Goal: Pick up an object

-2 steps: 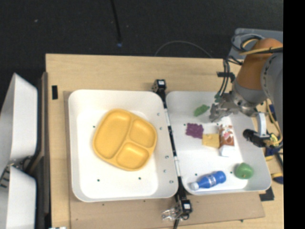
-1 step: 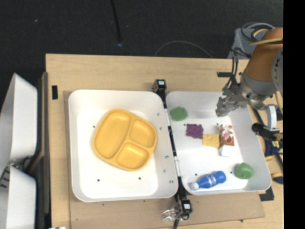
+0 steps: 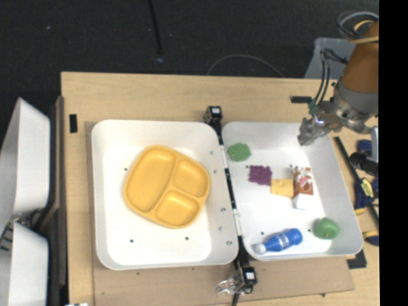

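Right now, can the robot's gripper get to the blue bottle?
Probably yes. The blue bottle lies uncovered near the right bin's front edge, nothing on top; the gripper hangs above the far corner.

Glossy yellow plastic tray (image 3: 167, 186) in smooth white bin (image 3: 108, 234) on matt wooden bench (image 3: 127, 94).

Yellow tray (image 3: 167, 187); blue bottle (image 3: 281, 240); green apple (image 3: 326, 229); purple grapes (image 3: 259, 174).

The arm (image 3: 360, 75) runs off frame at right; blue tools (image 3: 364, 193) are cut off too.
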Robot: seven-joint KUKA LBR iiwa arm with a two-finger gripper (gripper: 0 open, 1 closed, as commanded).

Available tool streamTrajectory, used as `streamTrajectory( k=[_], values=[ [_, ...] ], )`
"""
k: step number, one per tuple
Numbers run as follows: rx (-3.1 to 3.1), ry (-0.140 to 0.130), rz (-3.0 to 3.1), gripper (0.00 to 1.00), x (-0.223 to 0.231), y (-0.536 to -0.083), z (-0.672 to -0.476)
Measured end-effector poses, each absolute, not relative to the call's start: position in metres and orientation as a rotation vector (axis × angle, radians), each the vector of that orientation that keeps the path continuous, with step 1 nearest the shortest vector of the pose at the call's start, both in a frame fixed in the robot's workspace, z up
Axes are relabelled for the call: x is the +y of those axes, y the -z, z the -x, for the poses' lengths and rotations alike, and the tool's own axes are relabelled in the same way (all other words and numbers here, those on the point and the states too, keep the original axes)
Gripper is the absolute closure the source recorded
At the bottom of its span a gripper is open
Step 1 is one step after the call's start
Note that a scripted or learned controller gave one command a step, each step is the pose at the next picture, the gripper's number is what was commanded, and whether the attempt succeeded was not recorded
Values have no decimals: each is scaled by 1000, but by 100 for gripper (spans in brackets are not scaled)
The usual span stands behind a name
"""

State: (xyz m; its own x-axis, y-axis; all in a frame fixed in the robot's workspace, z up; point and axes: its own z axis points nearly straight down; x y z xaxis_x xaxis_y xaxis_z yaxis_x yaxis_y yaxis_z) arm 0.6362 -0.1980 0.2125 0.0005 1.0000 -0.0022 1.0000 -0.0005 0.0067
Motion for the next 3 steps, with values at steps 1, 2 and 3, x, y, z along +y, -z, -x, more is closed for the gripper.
streamTrajectory(
  k=[1,2,3],
  values=[
    [2228,-2,-2214,100,-136,-218,-634],
    [2228,0,-2215,100,-88,-215,-635],
    [2229,-3,-2215,100,-37,-231,-628]
  ],
)
